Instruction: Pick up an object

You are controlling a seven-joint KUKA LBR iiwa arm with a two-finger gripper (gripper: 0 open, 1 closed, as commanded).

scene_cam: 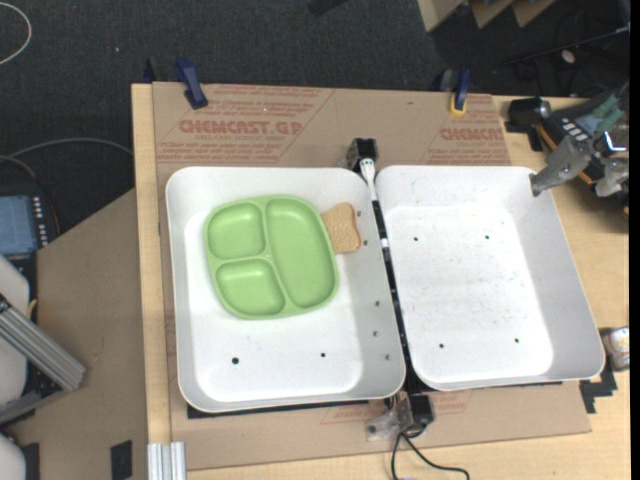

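Camera view: two white bins side by side on the worktop (150,268), over a brown cardboard sheet (260,118) clamped at the far edge by a blue clamp (190,82) and a yellow-blue clamp (460,93).

Left bin (190,298) holds a green divided plate (270,257), three compartments, lying flat in the far-left part of the bin. A tan flat piece, looks like a cracker or bread slice (343,228), lies just beside the plate's far-right edge, touching or slightly overlapping the rim; can't tell which.

Right bin (480,278) shows bare white floor with some small dark specks.

Tool (552,173) sits at the far right corner of the right bin, above its rim, well apart from the plate and the tan piece. Only a grey tip and blurred hardware behind it are visible. Can't tell its state, and nothing is visible in it.

Cables (420,453) run off the near edge between the bins.
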